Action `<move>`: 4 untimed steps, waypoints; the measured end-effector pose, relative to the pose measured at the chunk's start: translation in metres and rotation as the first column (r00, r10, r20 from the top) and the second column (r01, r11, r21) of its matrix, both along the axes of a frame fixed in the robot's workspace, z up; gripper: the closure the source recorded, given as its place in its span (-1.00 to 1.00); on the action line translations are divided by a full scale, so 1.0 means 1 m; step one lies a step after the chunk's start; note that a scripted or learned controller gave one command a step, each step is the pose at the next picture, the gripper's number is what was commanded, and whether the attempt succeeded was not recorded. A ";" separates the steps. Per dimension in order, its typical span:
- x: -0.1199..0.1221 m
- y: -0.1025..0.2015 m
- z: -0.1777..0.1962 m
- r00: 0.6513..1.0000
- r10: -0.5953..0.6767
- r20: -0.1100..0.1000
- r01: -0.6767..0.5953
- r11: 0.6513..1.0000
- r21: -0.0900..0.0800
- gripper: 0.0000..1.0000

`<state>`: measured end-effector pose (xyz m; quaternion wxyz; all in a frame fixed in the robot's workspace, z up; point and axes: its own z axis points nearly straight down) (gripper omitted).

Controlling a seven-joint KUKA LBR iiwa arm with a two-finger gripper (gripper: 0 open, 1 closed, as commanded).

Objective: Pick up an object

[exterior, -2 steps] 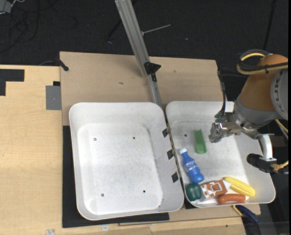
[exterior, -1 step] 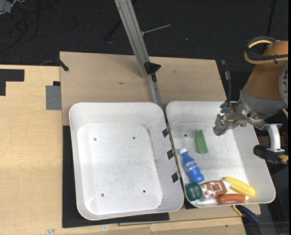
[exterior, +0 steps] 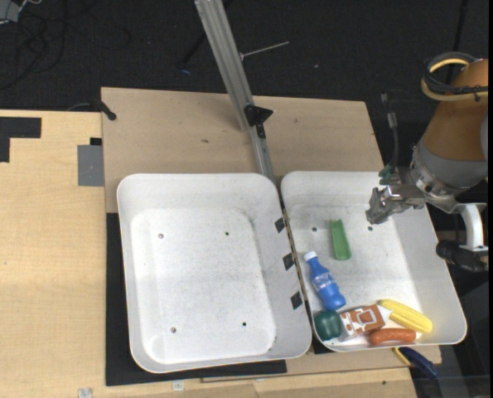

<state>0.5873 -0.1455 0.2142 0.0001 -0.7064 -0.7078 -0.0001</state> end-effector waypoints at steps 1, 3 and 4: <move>-0.019 0.052 0.003 1.000 0.001 -0.004 -0.001 1.000 0.003 1.00; -0.026 0.150 0.000 1.000 0.002 -0.005 -0.002 1.000 0.002 1.00; -0.040 0.200 0.012 1.000 0.003 -0.004 -0.003 1.000 0.002 1.00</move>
